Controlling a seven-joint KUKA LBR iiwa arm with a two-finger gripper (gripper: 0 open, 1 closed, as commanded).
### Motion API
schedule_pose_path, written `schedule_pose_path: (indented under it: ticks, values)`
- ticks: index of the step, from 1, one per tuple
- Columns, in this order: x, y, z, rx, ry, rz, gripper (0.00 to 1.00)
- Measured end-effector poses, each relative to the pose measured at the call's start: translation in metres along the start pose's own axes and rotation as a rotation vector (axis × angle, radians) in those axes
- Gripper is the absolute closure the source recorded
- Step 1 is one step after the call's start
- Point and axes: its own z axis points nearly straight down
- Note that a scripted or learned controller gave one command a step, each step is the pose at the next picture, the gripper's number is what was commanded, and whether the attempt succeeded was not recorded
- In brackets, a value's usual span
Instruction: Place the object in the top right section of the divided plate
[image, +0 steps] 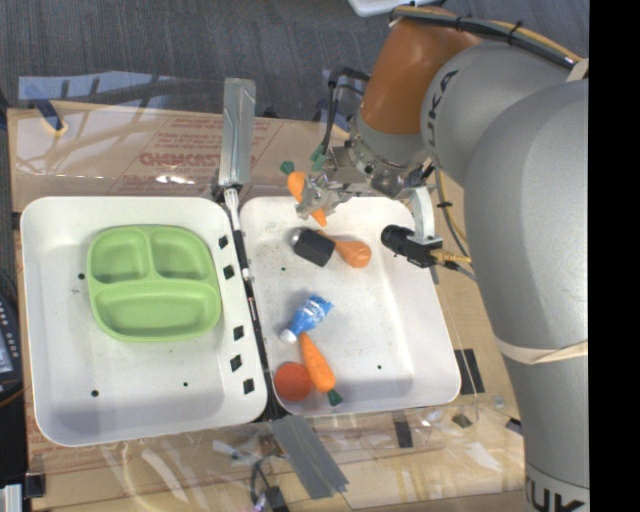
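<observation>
- The bench (120, 150) is covered with brown cardboard under clear plastic sheeting, with strips of grey tape at the near edge; dark floor lies beyond its far side.
- Two shallow white bins sit side by side: the left bin (50, 330) and the right bin (420, 340), joined along a black-clipped seam.
- A green divided plate (153, 280) lies in the far part of the left bin, with two small sections on its far side and one long section on its near side.
- The grey arm (520, 200) reaches in from the right, its orange band above the wrist, and the end effector (318, 198) hangs over the far left corner of the right bin.
- A small carrot (300, 190) with a green tip sits at the end effector; whether the fingers are closed on it I cannot tell.
- In the right bin lie a black block (312, 247) touching an orange pear-shaped toy (352, 251), a blue and white bottle (308, 317), a second carrot (319, 368) and an orange ball (293, 381) near the near left corner.
</observation>
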Motion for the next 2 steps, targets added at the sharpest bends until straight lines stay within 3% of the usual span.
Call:
schedule_pose_path:
  ticks: [1, 2]
  values:
    - [0.076, 0.008, 0.033, 0.001, 0.000, 0.056, 1.00]
    - [0.140, 0.011, 0.033, 0.002, -0.001, -0.167, 1.00]
